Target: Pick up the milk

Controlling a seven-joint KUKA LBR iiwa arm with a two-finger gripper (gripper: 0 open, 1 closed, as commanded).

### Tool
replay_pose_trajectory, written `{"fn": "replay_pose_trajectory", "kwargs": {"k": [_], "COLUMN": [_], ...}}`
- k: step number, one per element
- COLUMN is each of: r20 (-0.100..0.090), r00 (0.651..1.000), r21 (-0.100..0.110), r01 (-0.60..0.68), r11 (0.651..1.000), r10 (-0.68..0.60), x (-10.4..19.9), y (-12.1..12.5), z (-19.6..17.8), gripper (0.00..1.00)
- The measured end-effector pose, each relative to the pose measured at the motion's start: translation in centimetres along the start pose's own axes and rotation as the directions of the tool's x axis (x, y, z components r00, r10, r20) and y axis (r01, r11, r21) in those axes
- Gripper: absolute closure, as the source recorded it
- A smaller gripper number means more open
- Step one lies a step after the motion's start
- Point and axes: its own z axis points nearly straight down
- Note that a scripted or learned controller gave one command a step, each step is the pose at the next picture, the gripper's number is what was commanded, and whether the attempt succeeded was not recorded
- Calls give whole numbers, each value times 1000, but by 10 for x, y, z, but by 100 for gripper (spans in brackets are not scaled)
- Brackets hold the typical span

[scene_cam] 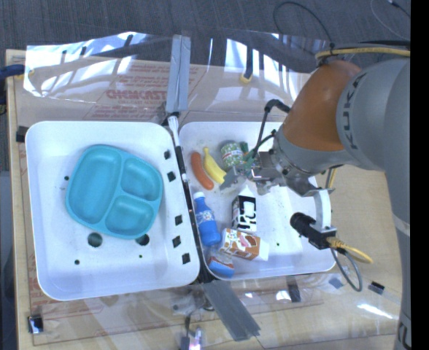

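Observation:
The milk (246, 212) is a small black-and-white carton in the middle of the right bin (302, 257). My gripper (246, 180) hangs just behind the carton, toward the bin's far side, with its fingers spread apart and nothing between them. One grey finger (230, 179) sits near the banana, and the other finger (264, 181) is to its right. The milk is apart from the fingers, a little nearer the camera than they are.
Around the milk lie an orange carton (241, 245), a blue bottle (205, 223), a red sausage (201, 170), a banana (214, 166) and a green can (233, 152). The left bin (47, 268) holds a blue divided plate (114, 191).

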Motion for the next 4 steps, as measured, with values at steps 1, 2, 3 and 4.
{"fn": "replay_pose_trajectory", "kwargs": {"k": [1,2,3,4], "r20": [0,0,2,1], "r00": [1000,1000,986,950], "r21": [-4,-1,-5,-2], "r01": [-20,-15,168,312], "r11": [1000,1000,986,950], "r10": [20,15,-168,-312], "x": [-57,-57,4,42], "y": [-25,-25,9,14], "z": [107,99,-4,7], "gripper": [0,100,100,100]}}
